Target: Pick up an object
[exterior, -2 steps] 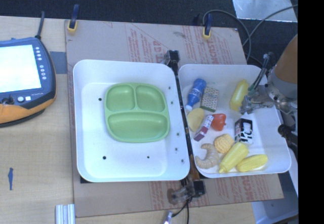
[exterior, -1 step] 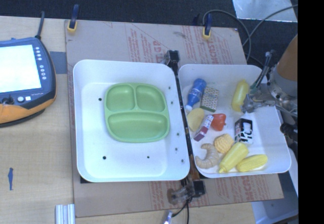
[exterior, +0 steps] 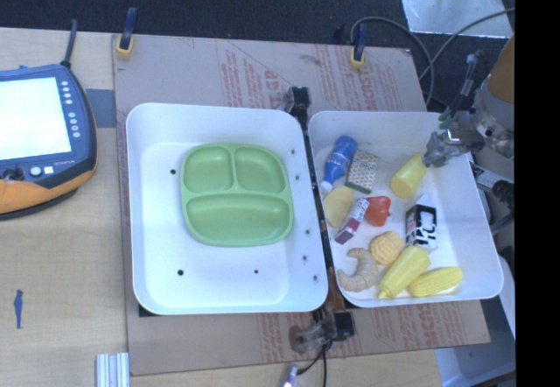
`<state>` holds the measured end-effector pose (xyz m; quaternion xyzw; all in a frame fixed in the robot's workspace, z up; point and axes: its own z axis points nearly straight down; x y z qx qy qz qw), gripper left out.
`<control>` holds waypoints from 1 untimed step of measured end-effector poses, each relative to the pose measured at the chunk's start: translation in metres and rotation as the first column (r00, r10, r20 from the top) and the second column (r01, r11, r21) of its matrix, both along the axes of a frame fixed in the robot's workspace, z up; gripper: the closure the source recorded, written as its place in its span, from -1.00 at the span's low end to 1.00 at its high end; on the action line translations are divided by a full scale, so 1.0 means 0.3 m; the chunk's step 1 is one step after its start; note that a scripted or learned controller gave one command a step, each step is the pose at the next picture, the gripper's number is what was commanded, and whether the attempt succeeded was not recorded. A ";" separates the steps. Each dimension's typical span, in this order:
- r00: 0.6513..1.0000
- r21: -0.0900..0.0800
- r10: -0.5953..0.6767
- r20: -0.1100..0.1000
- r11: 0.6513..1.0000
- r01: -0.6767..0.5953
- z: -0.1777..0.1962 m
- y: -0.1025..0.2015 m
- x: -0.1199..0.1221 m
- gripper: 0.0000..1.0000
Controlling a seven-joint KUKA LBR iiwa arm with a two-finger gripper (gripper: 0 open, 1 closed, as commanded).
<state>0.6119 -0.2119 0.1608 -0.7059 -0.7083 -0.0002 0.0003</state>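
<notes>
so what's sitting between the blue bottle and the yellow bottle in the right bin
In the camera view, a small speckled packet lies between the blue bottle and the yellow bottle.

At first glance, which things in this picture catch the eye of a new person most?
The green divided plate lies alone in the left bin. The right bin holds a crowded pile of small toy foods, among them a blue bottle and yellow corn. The gripper hangs over that bin's far right corner.

Pincer: I see grey metal, small, boxy.
Wrist: silvery-grey housing, orange band above, right edge.
</notes>
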 end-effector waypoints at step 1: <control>1.000 0.000 0.003 -0.001 1.000 -0.003 0.034 -0.001 0.000 1.00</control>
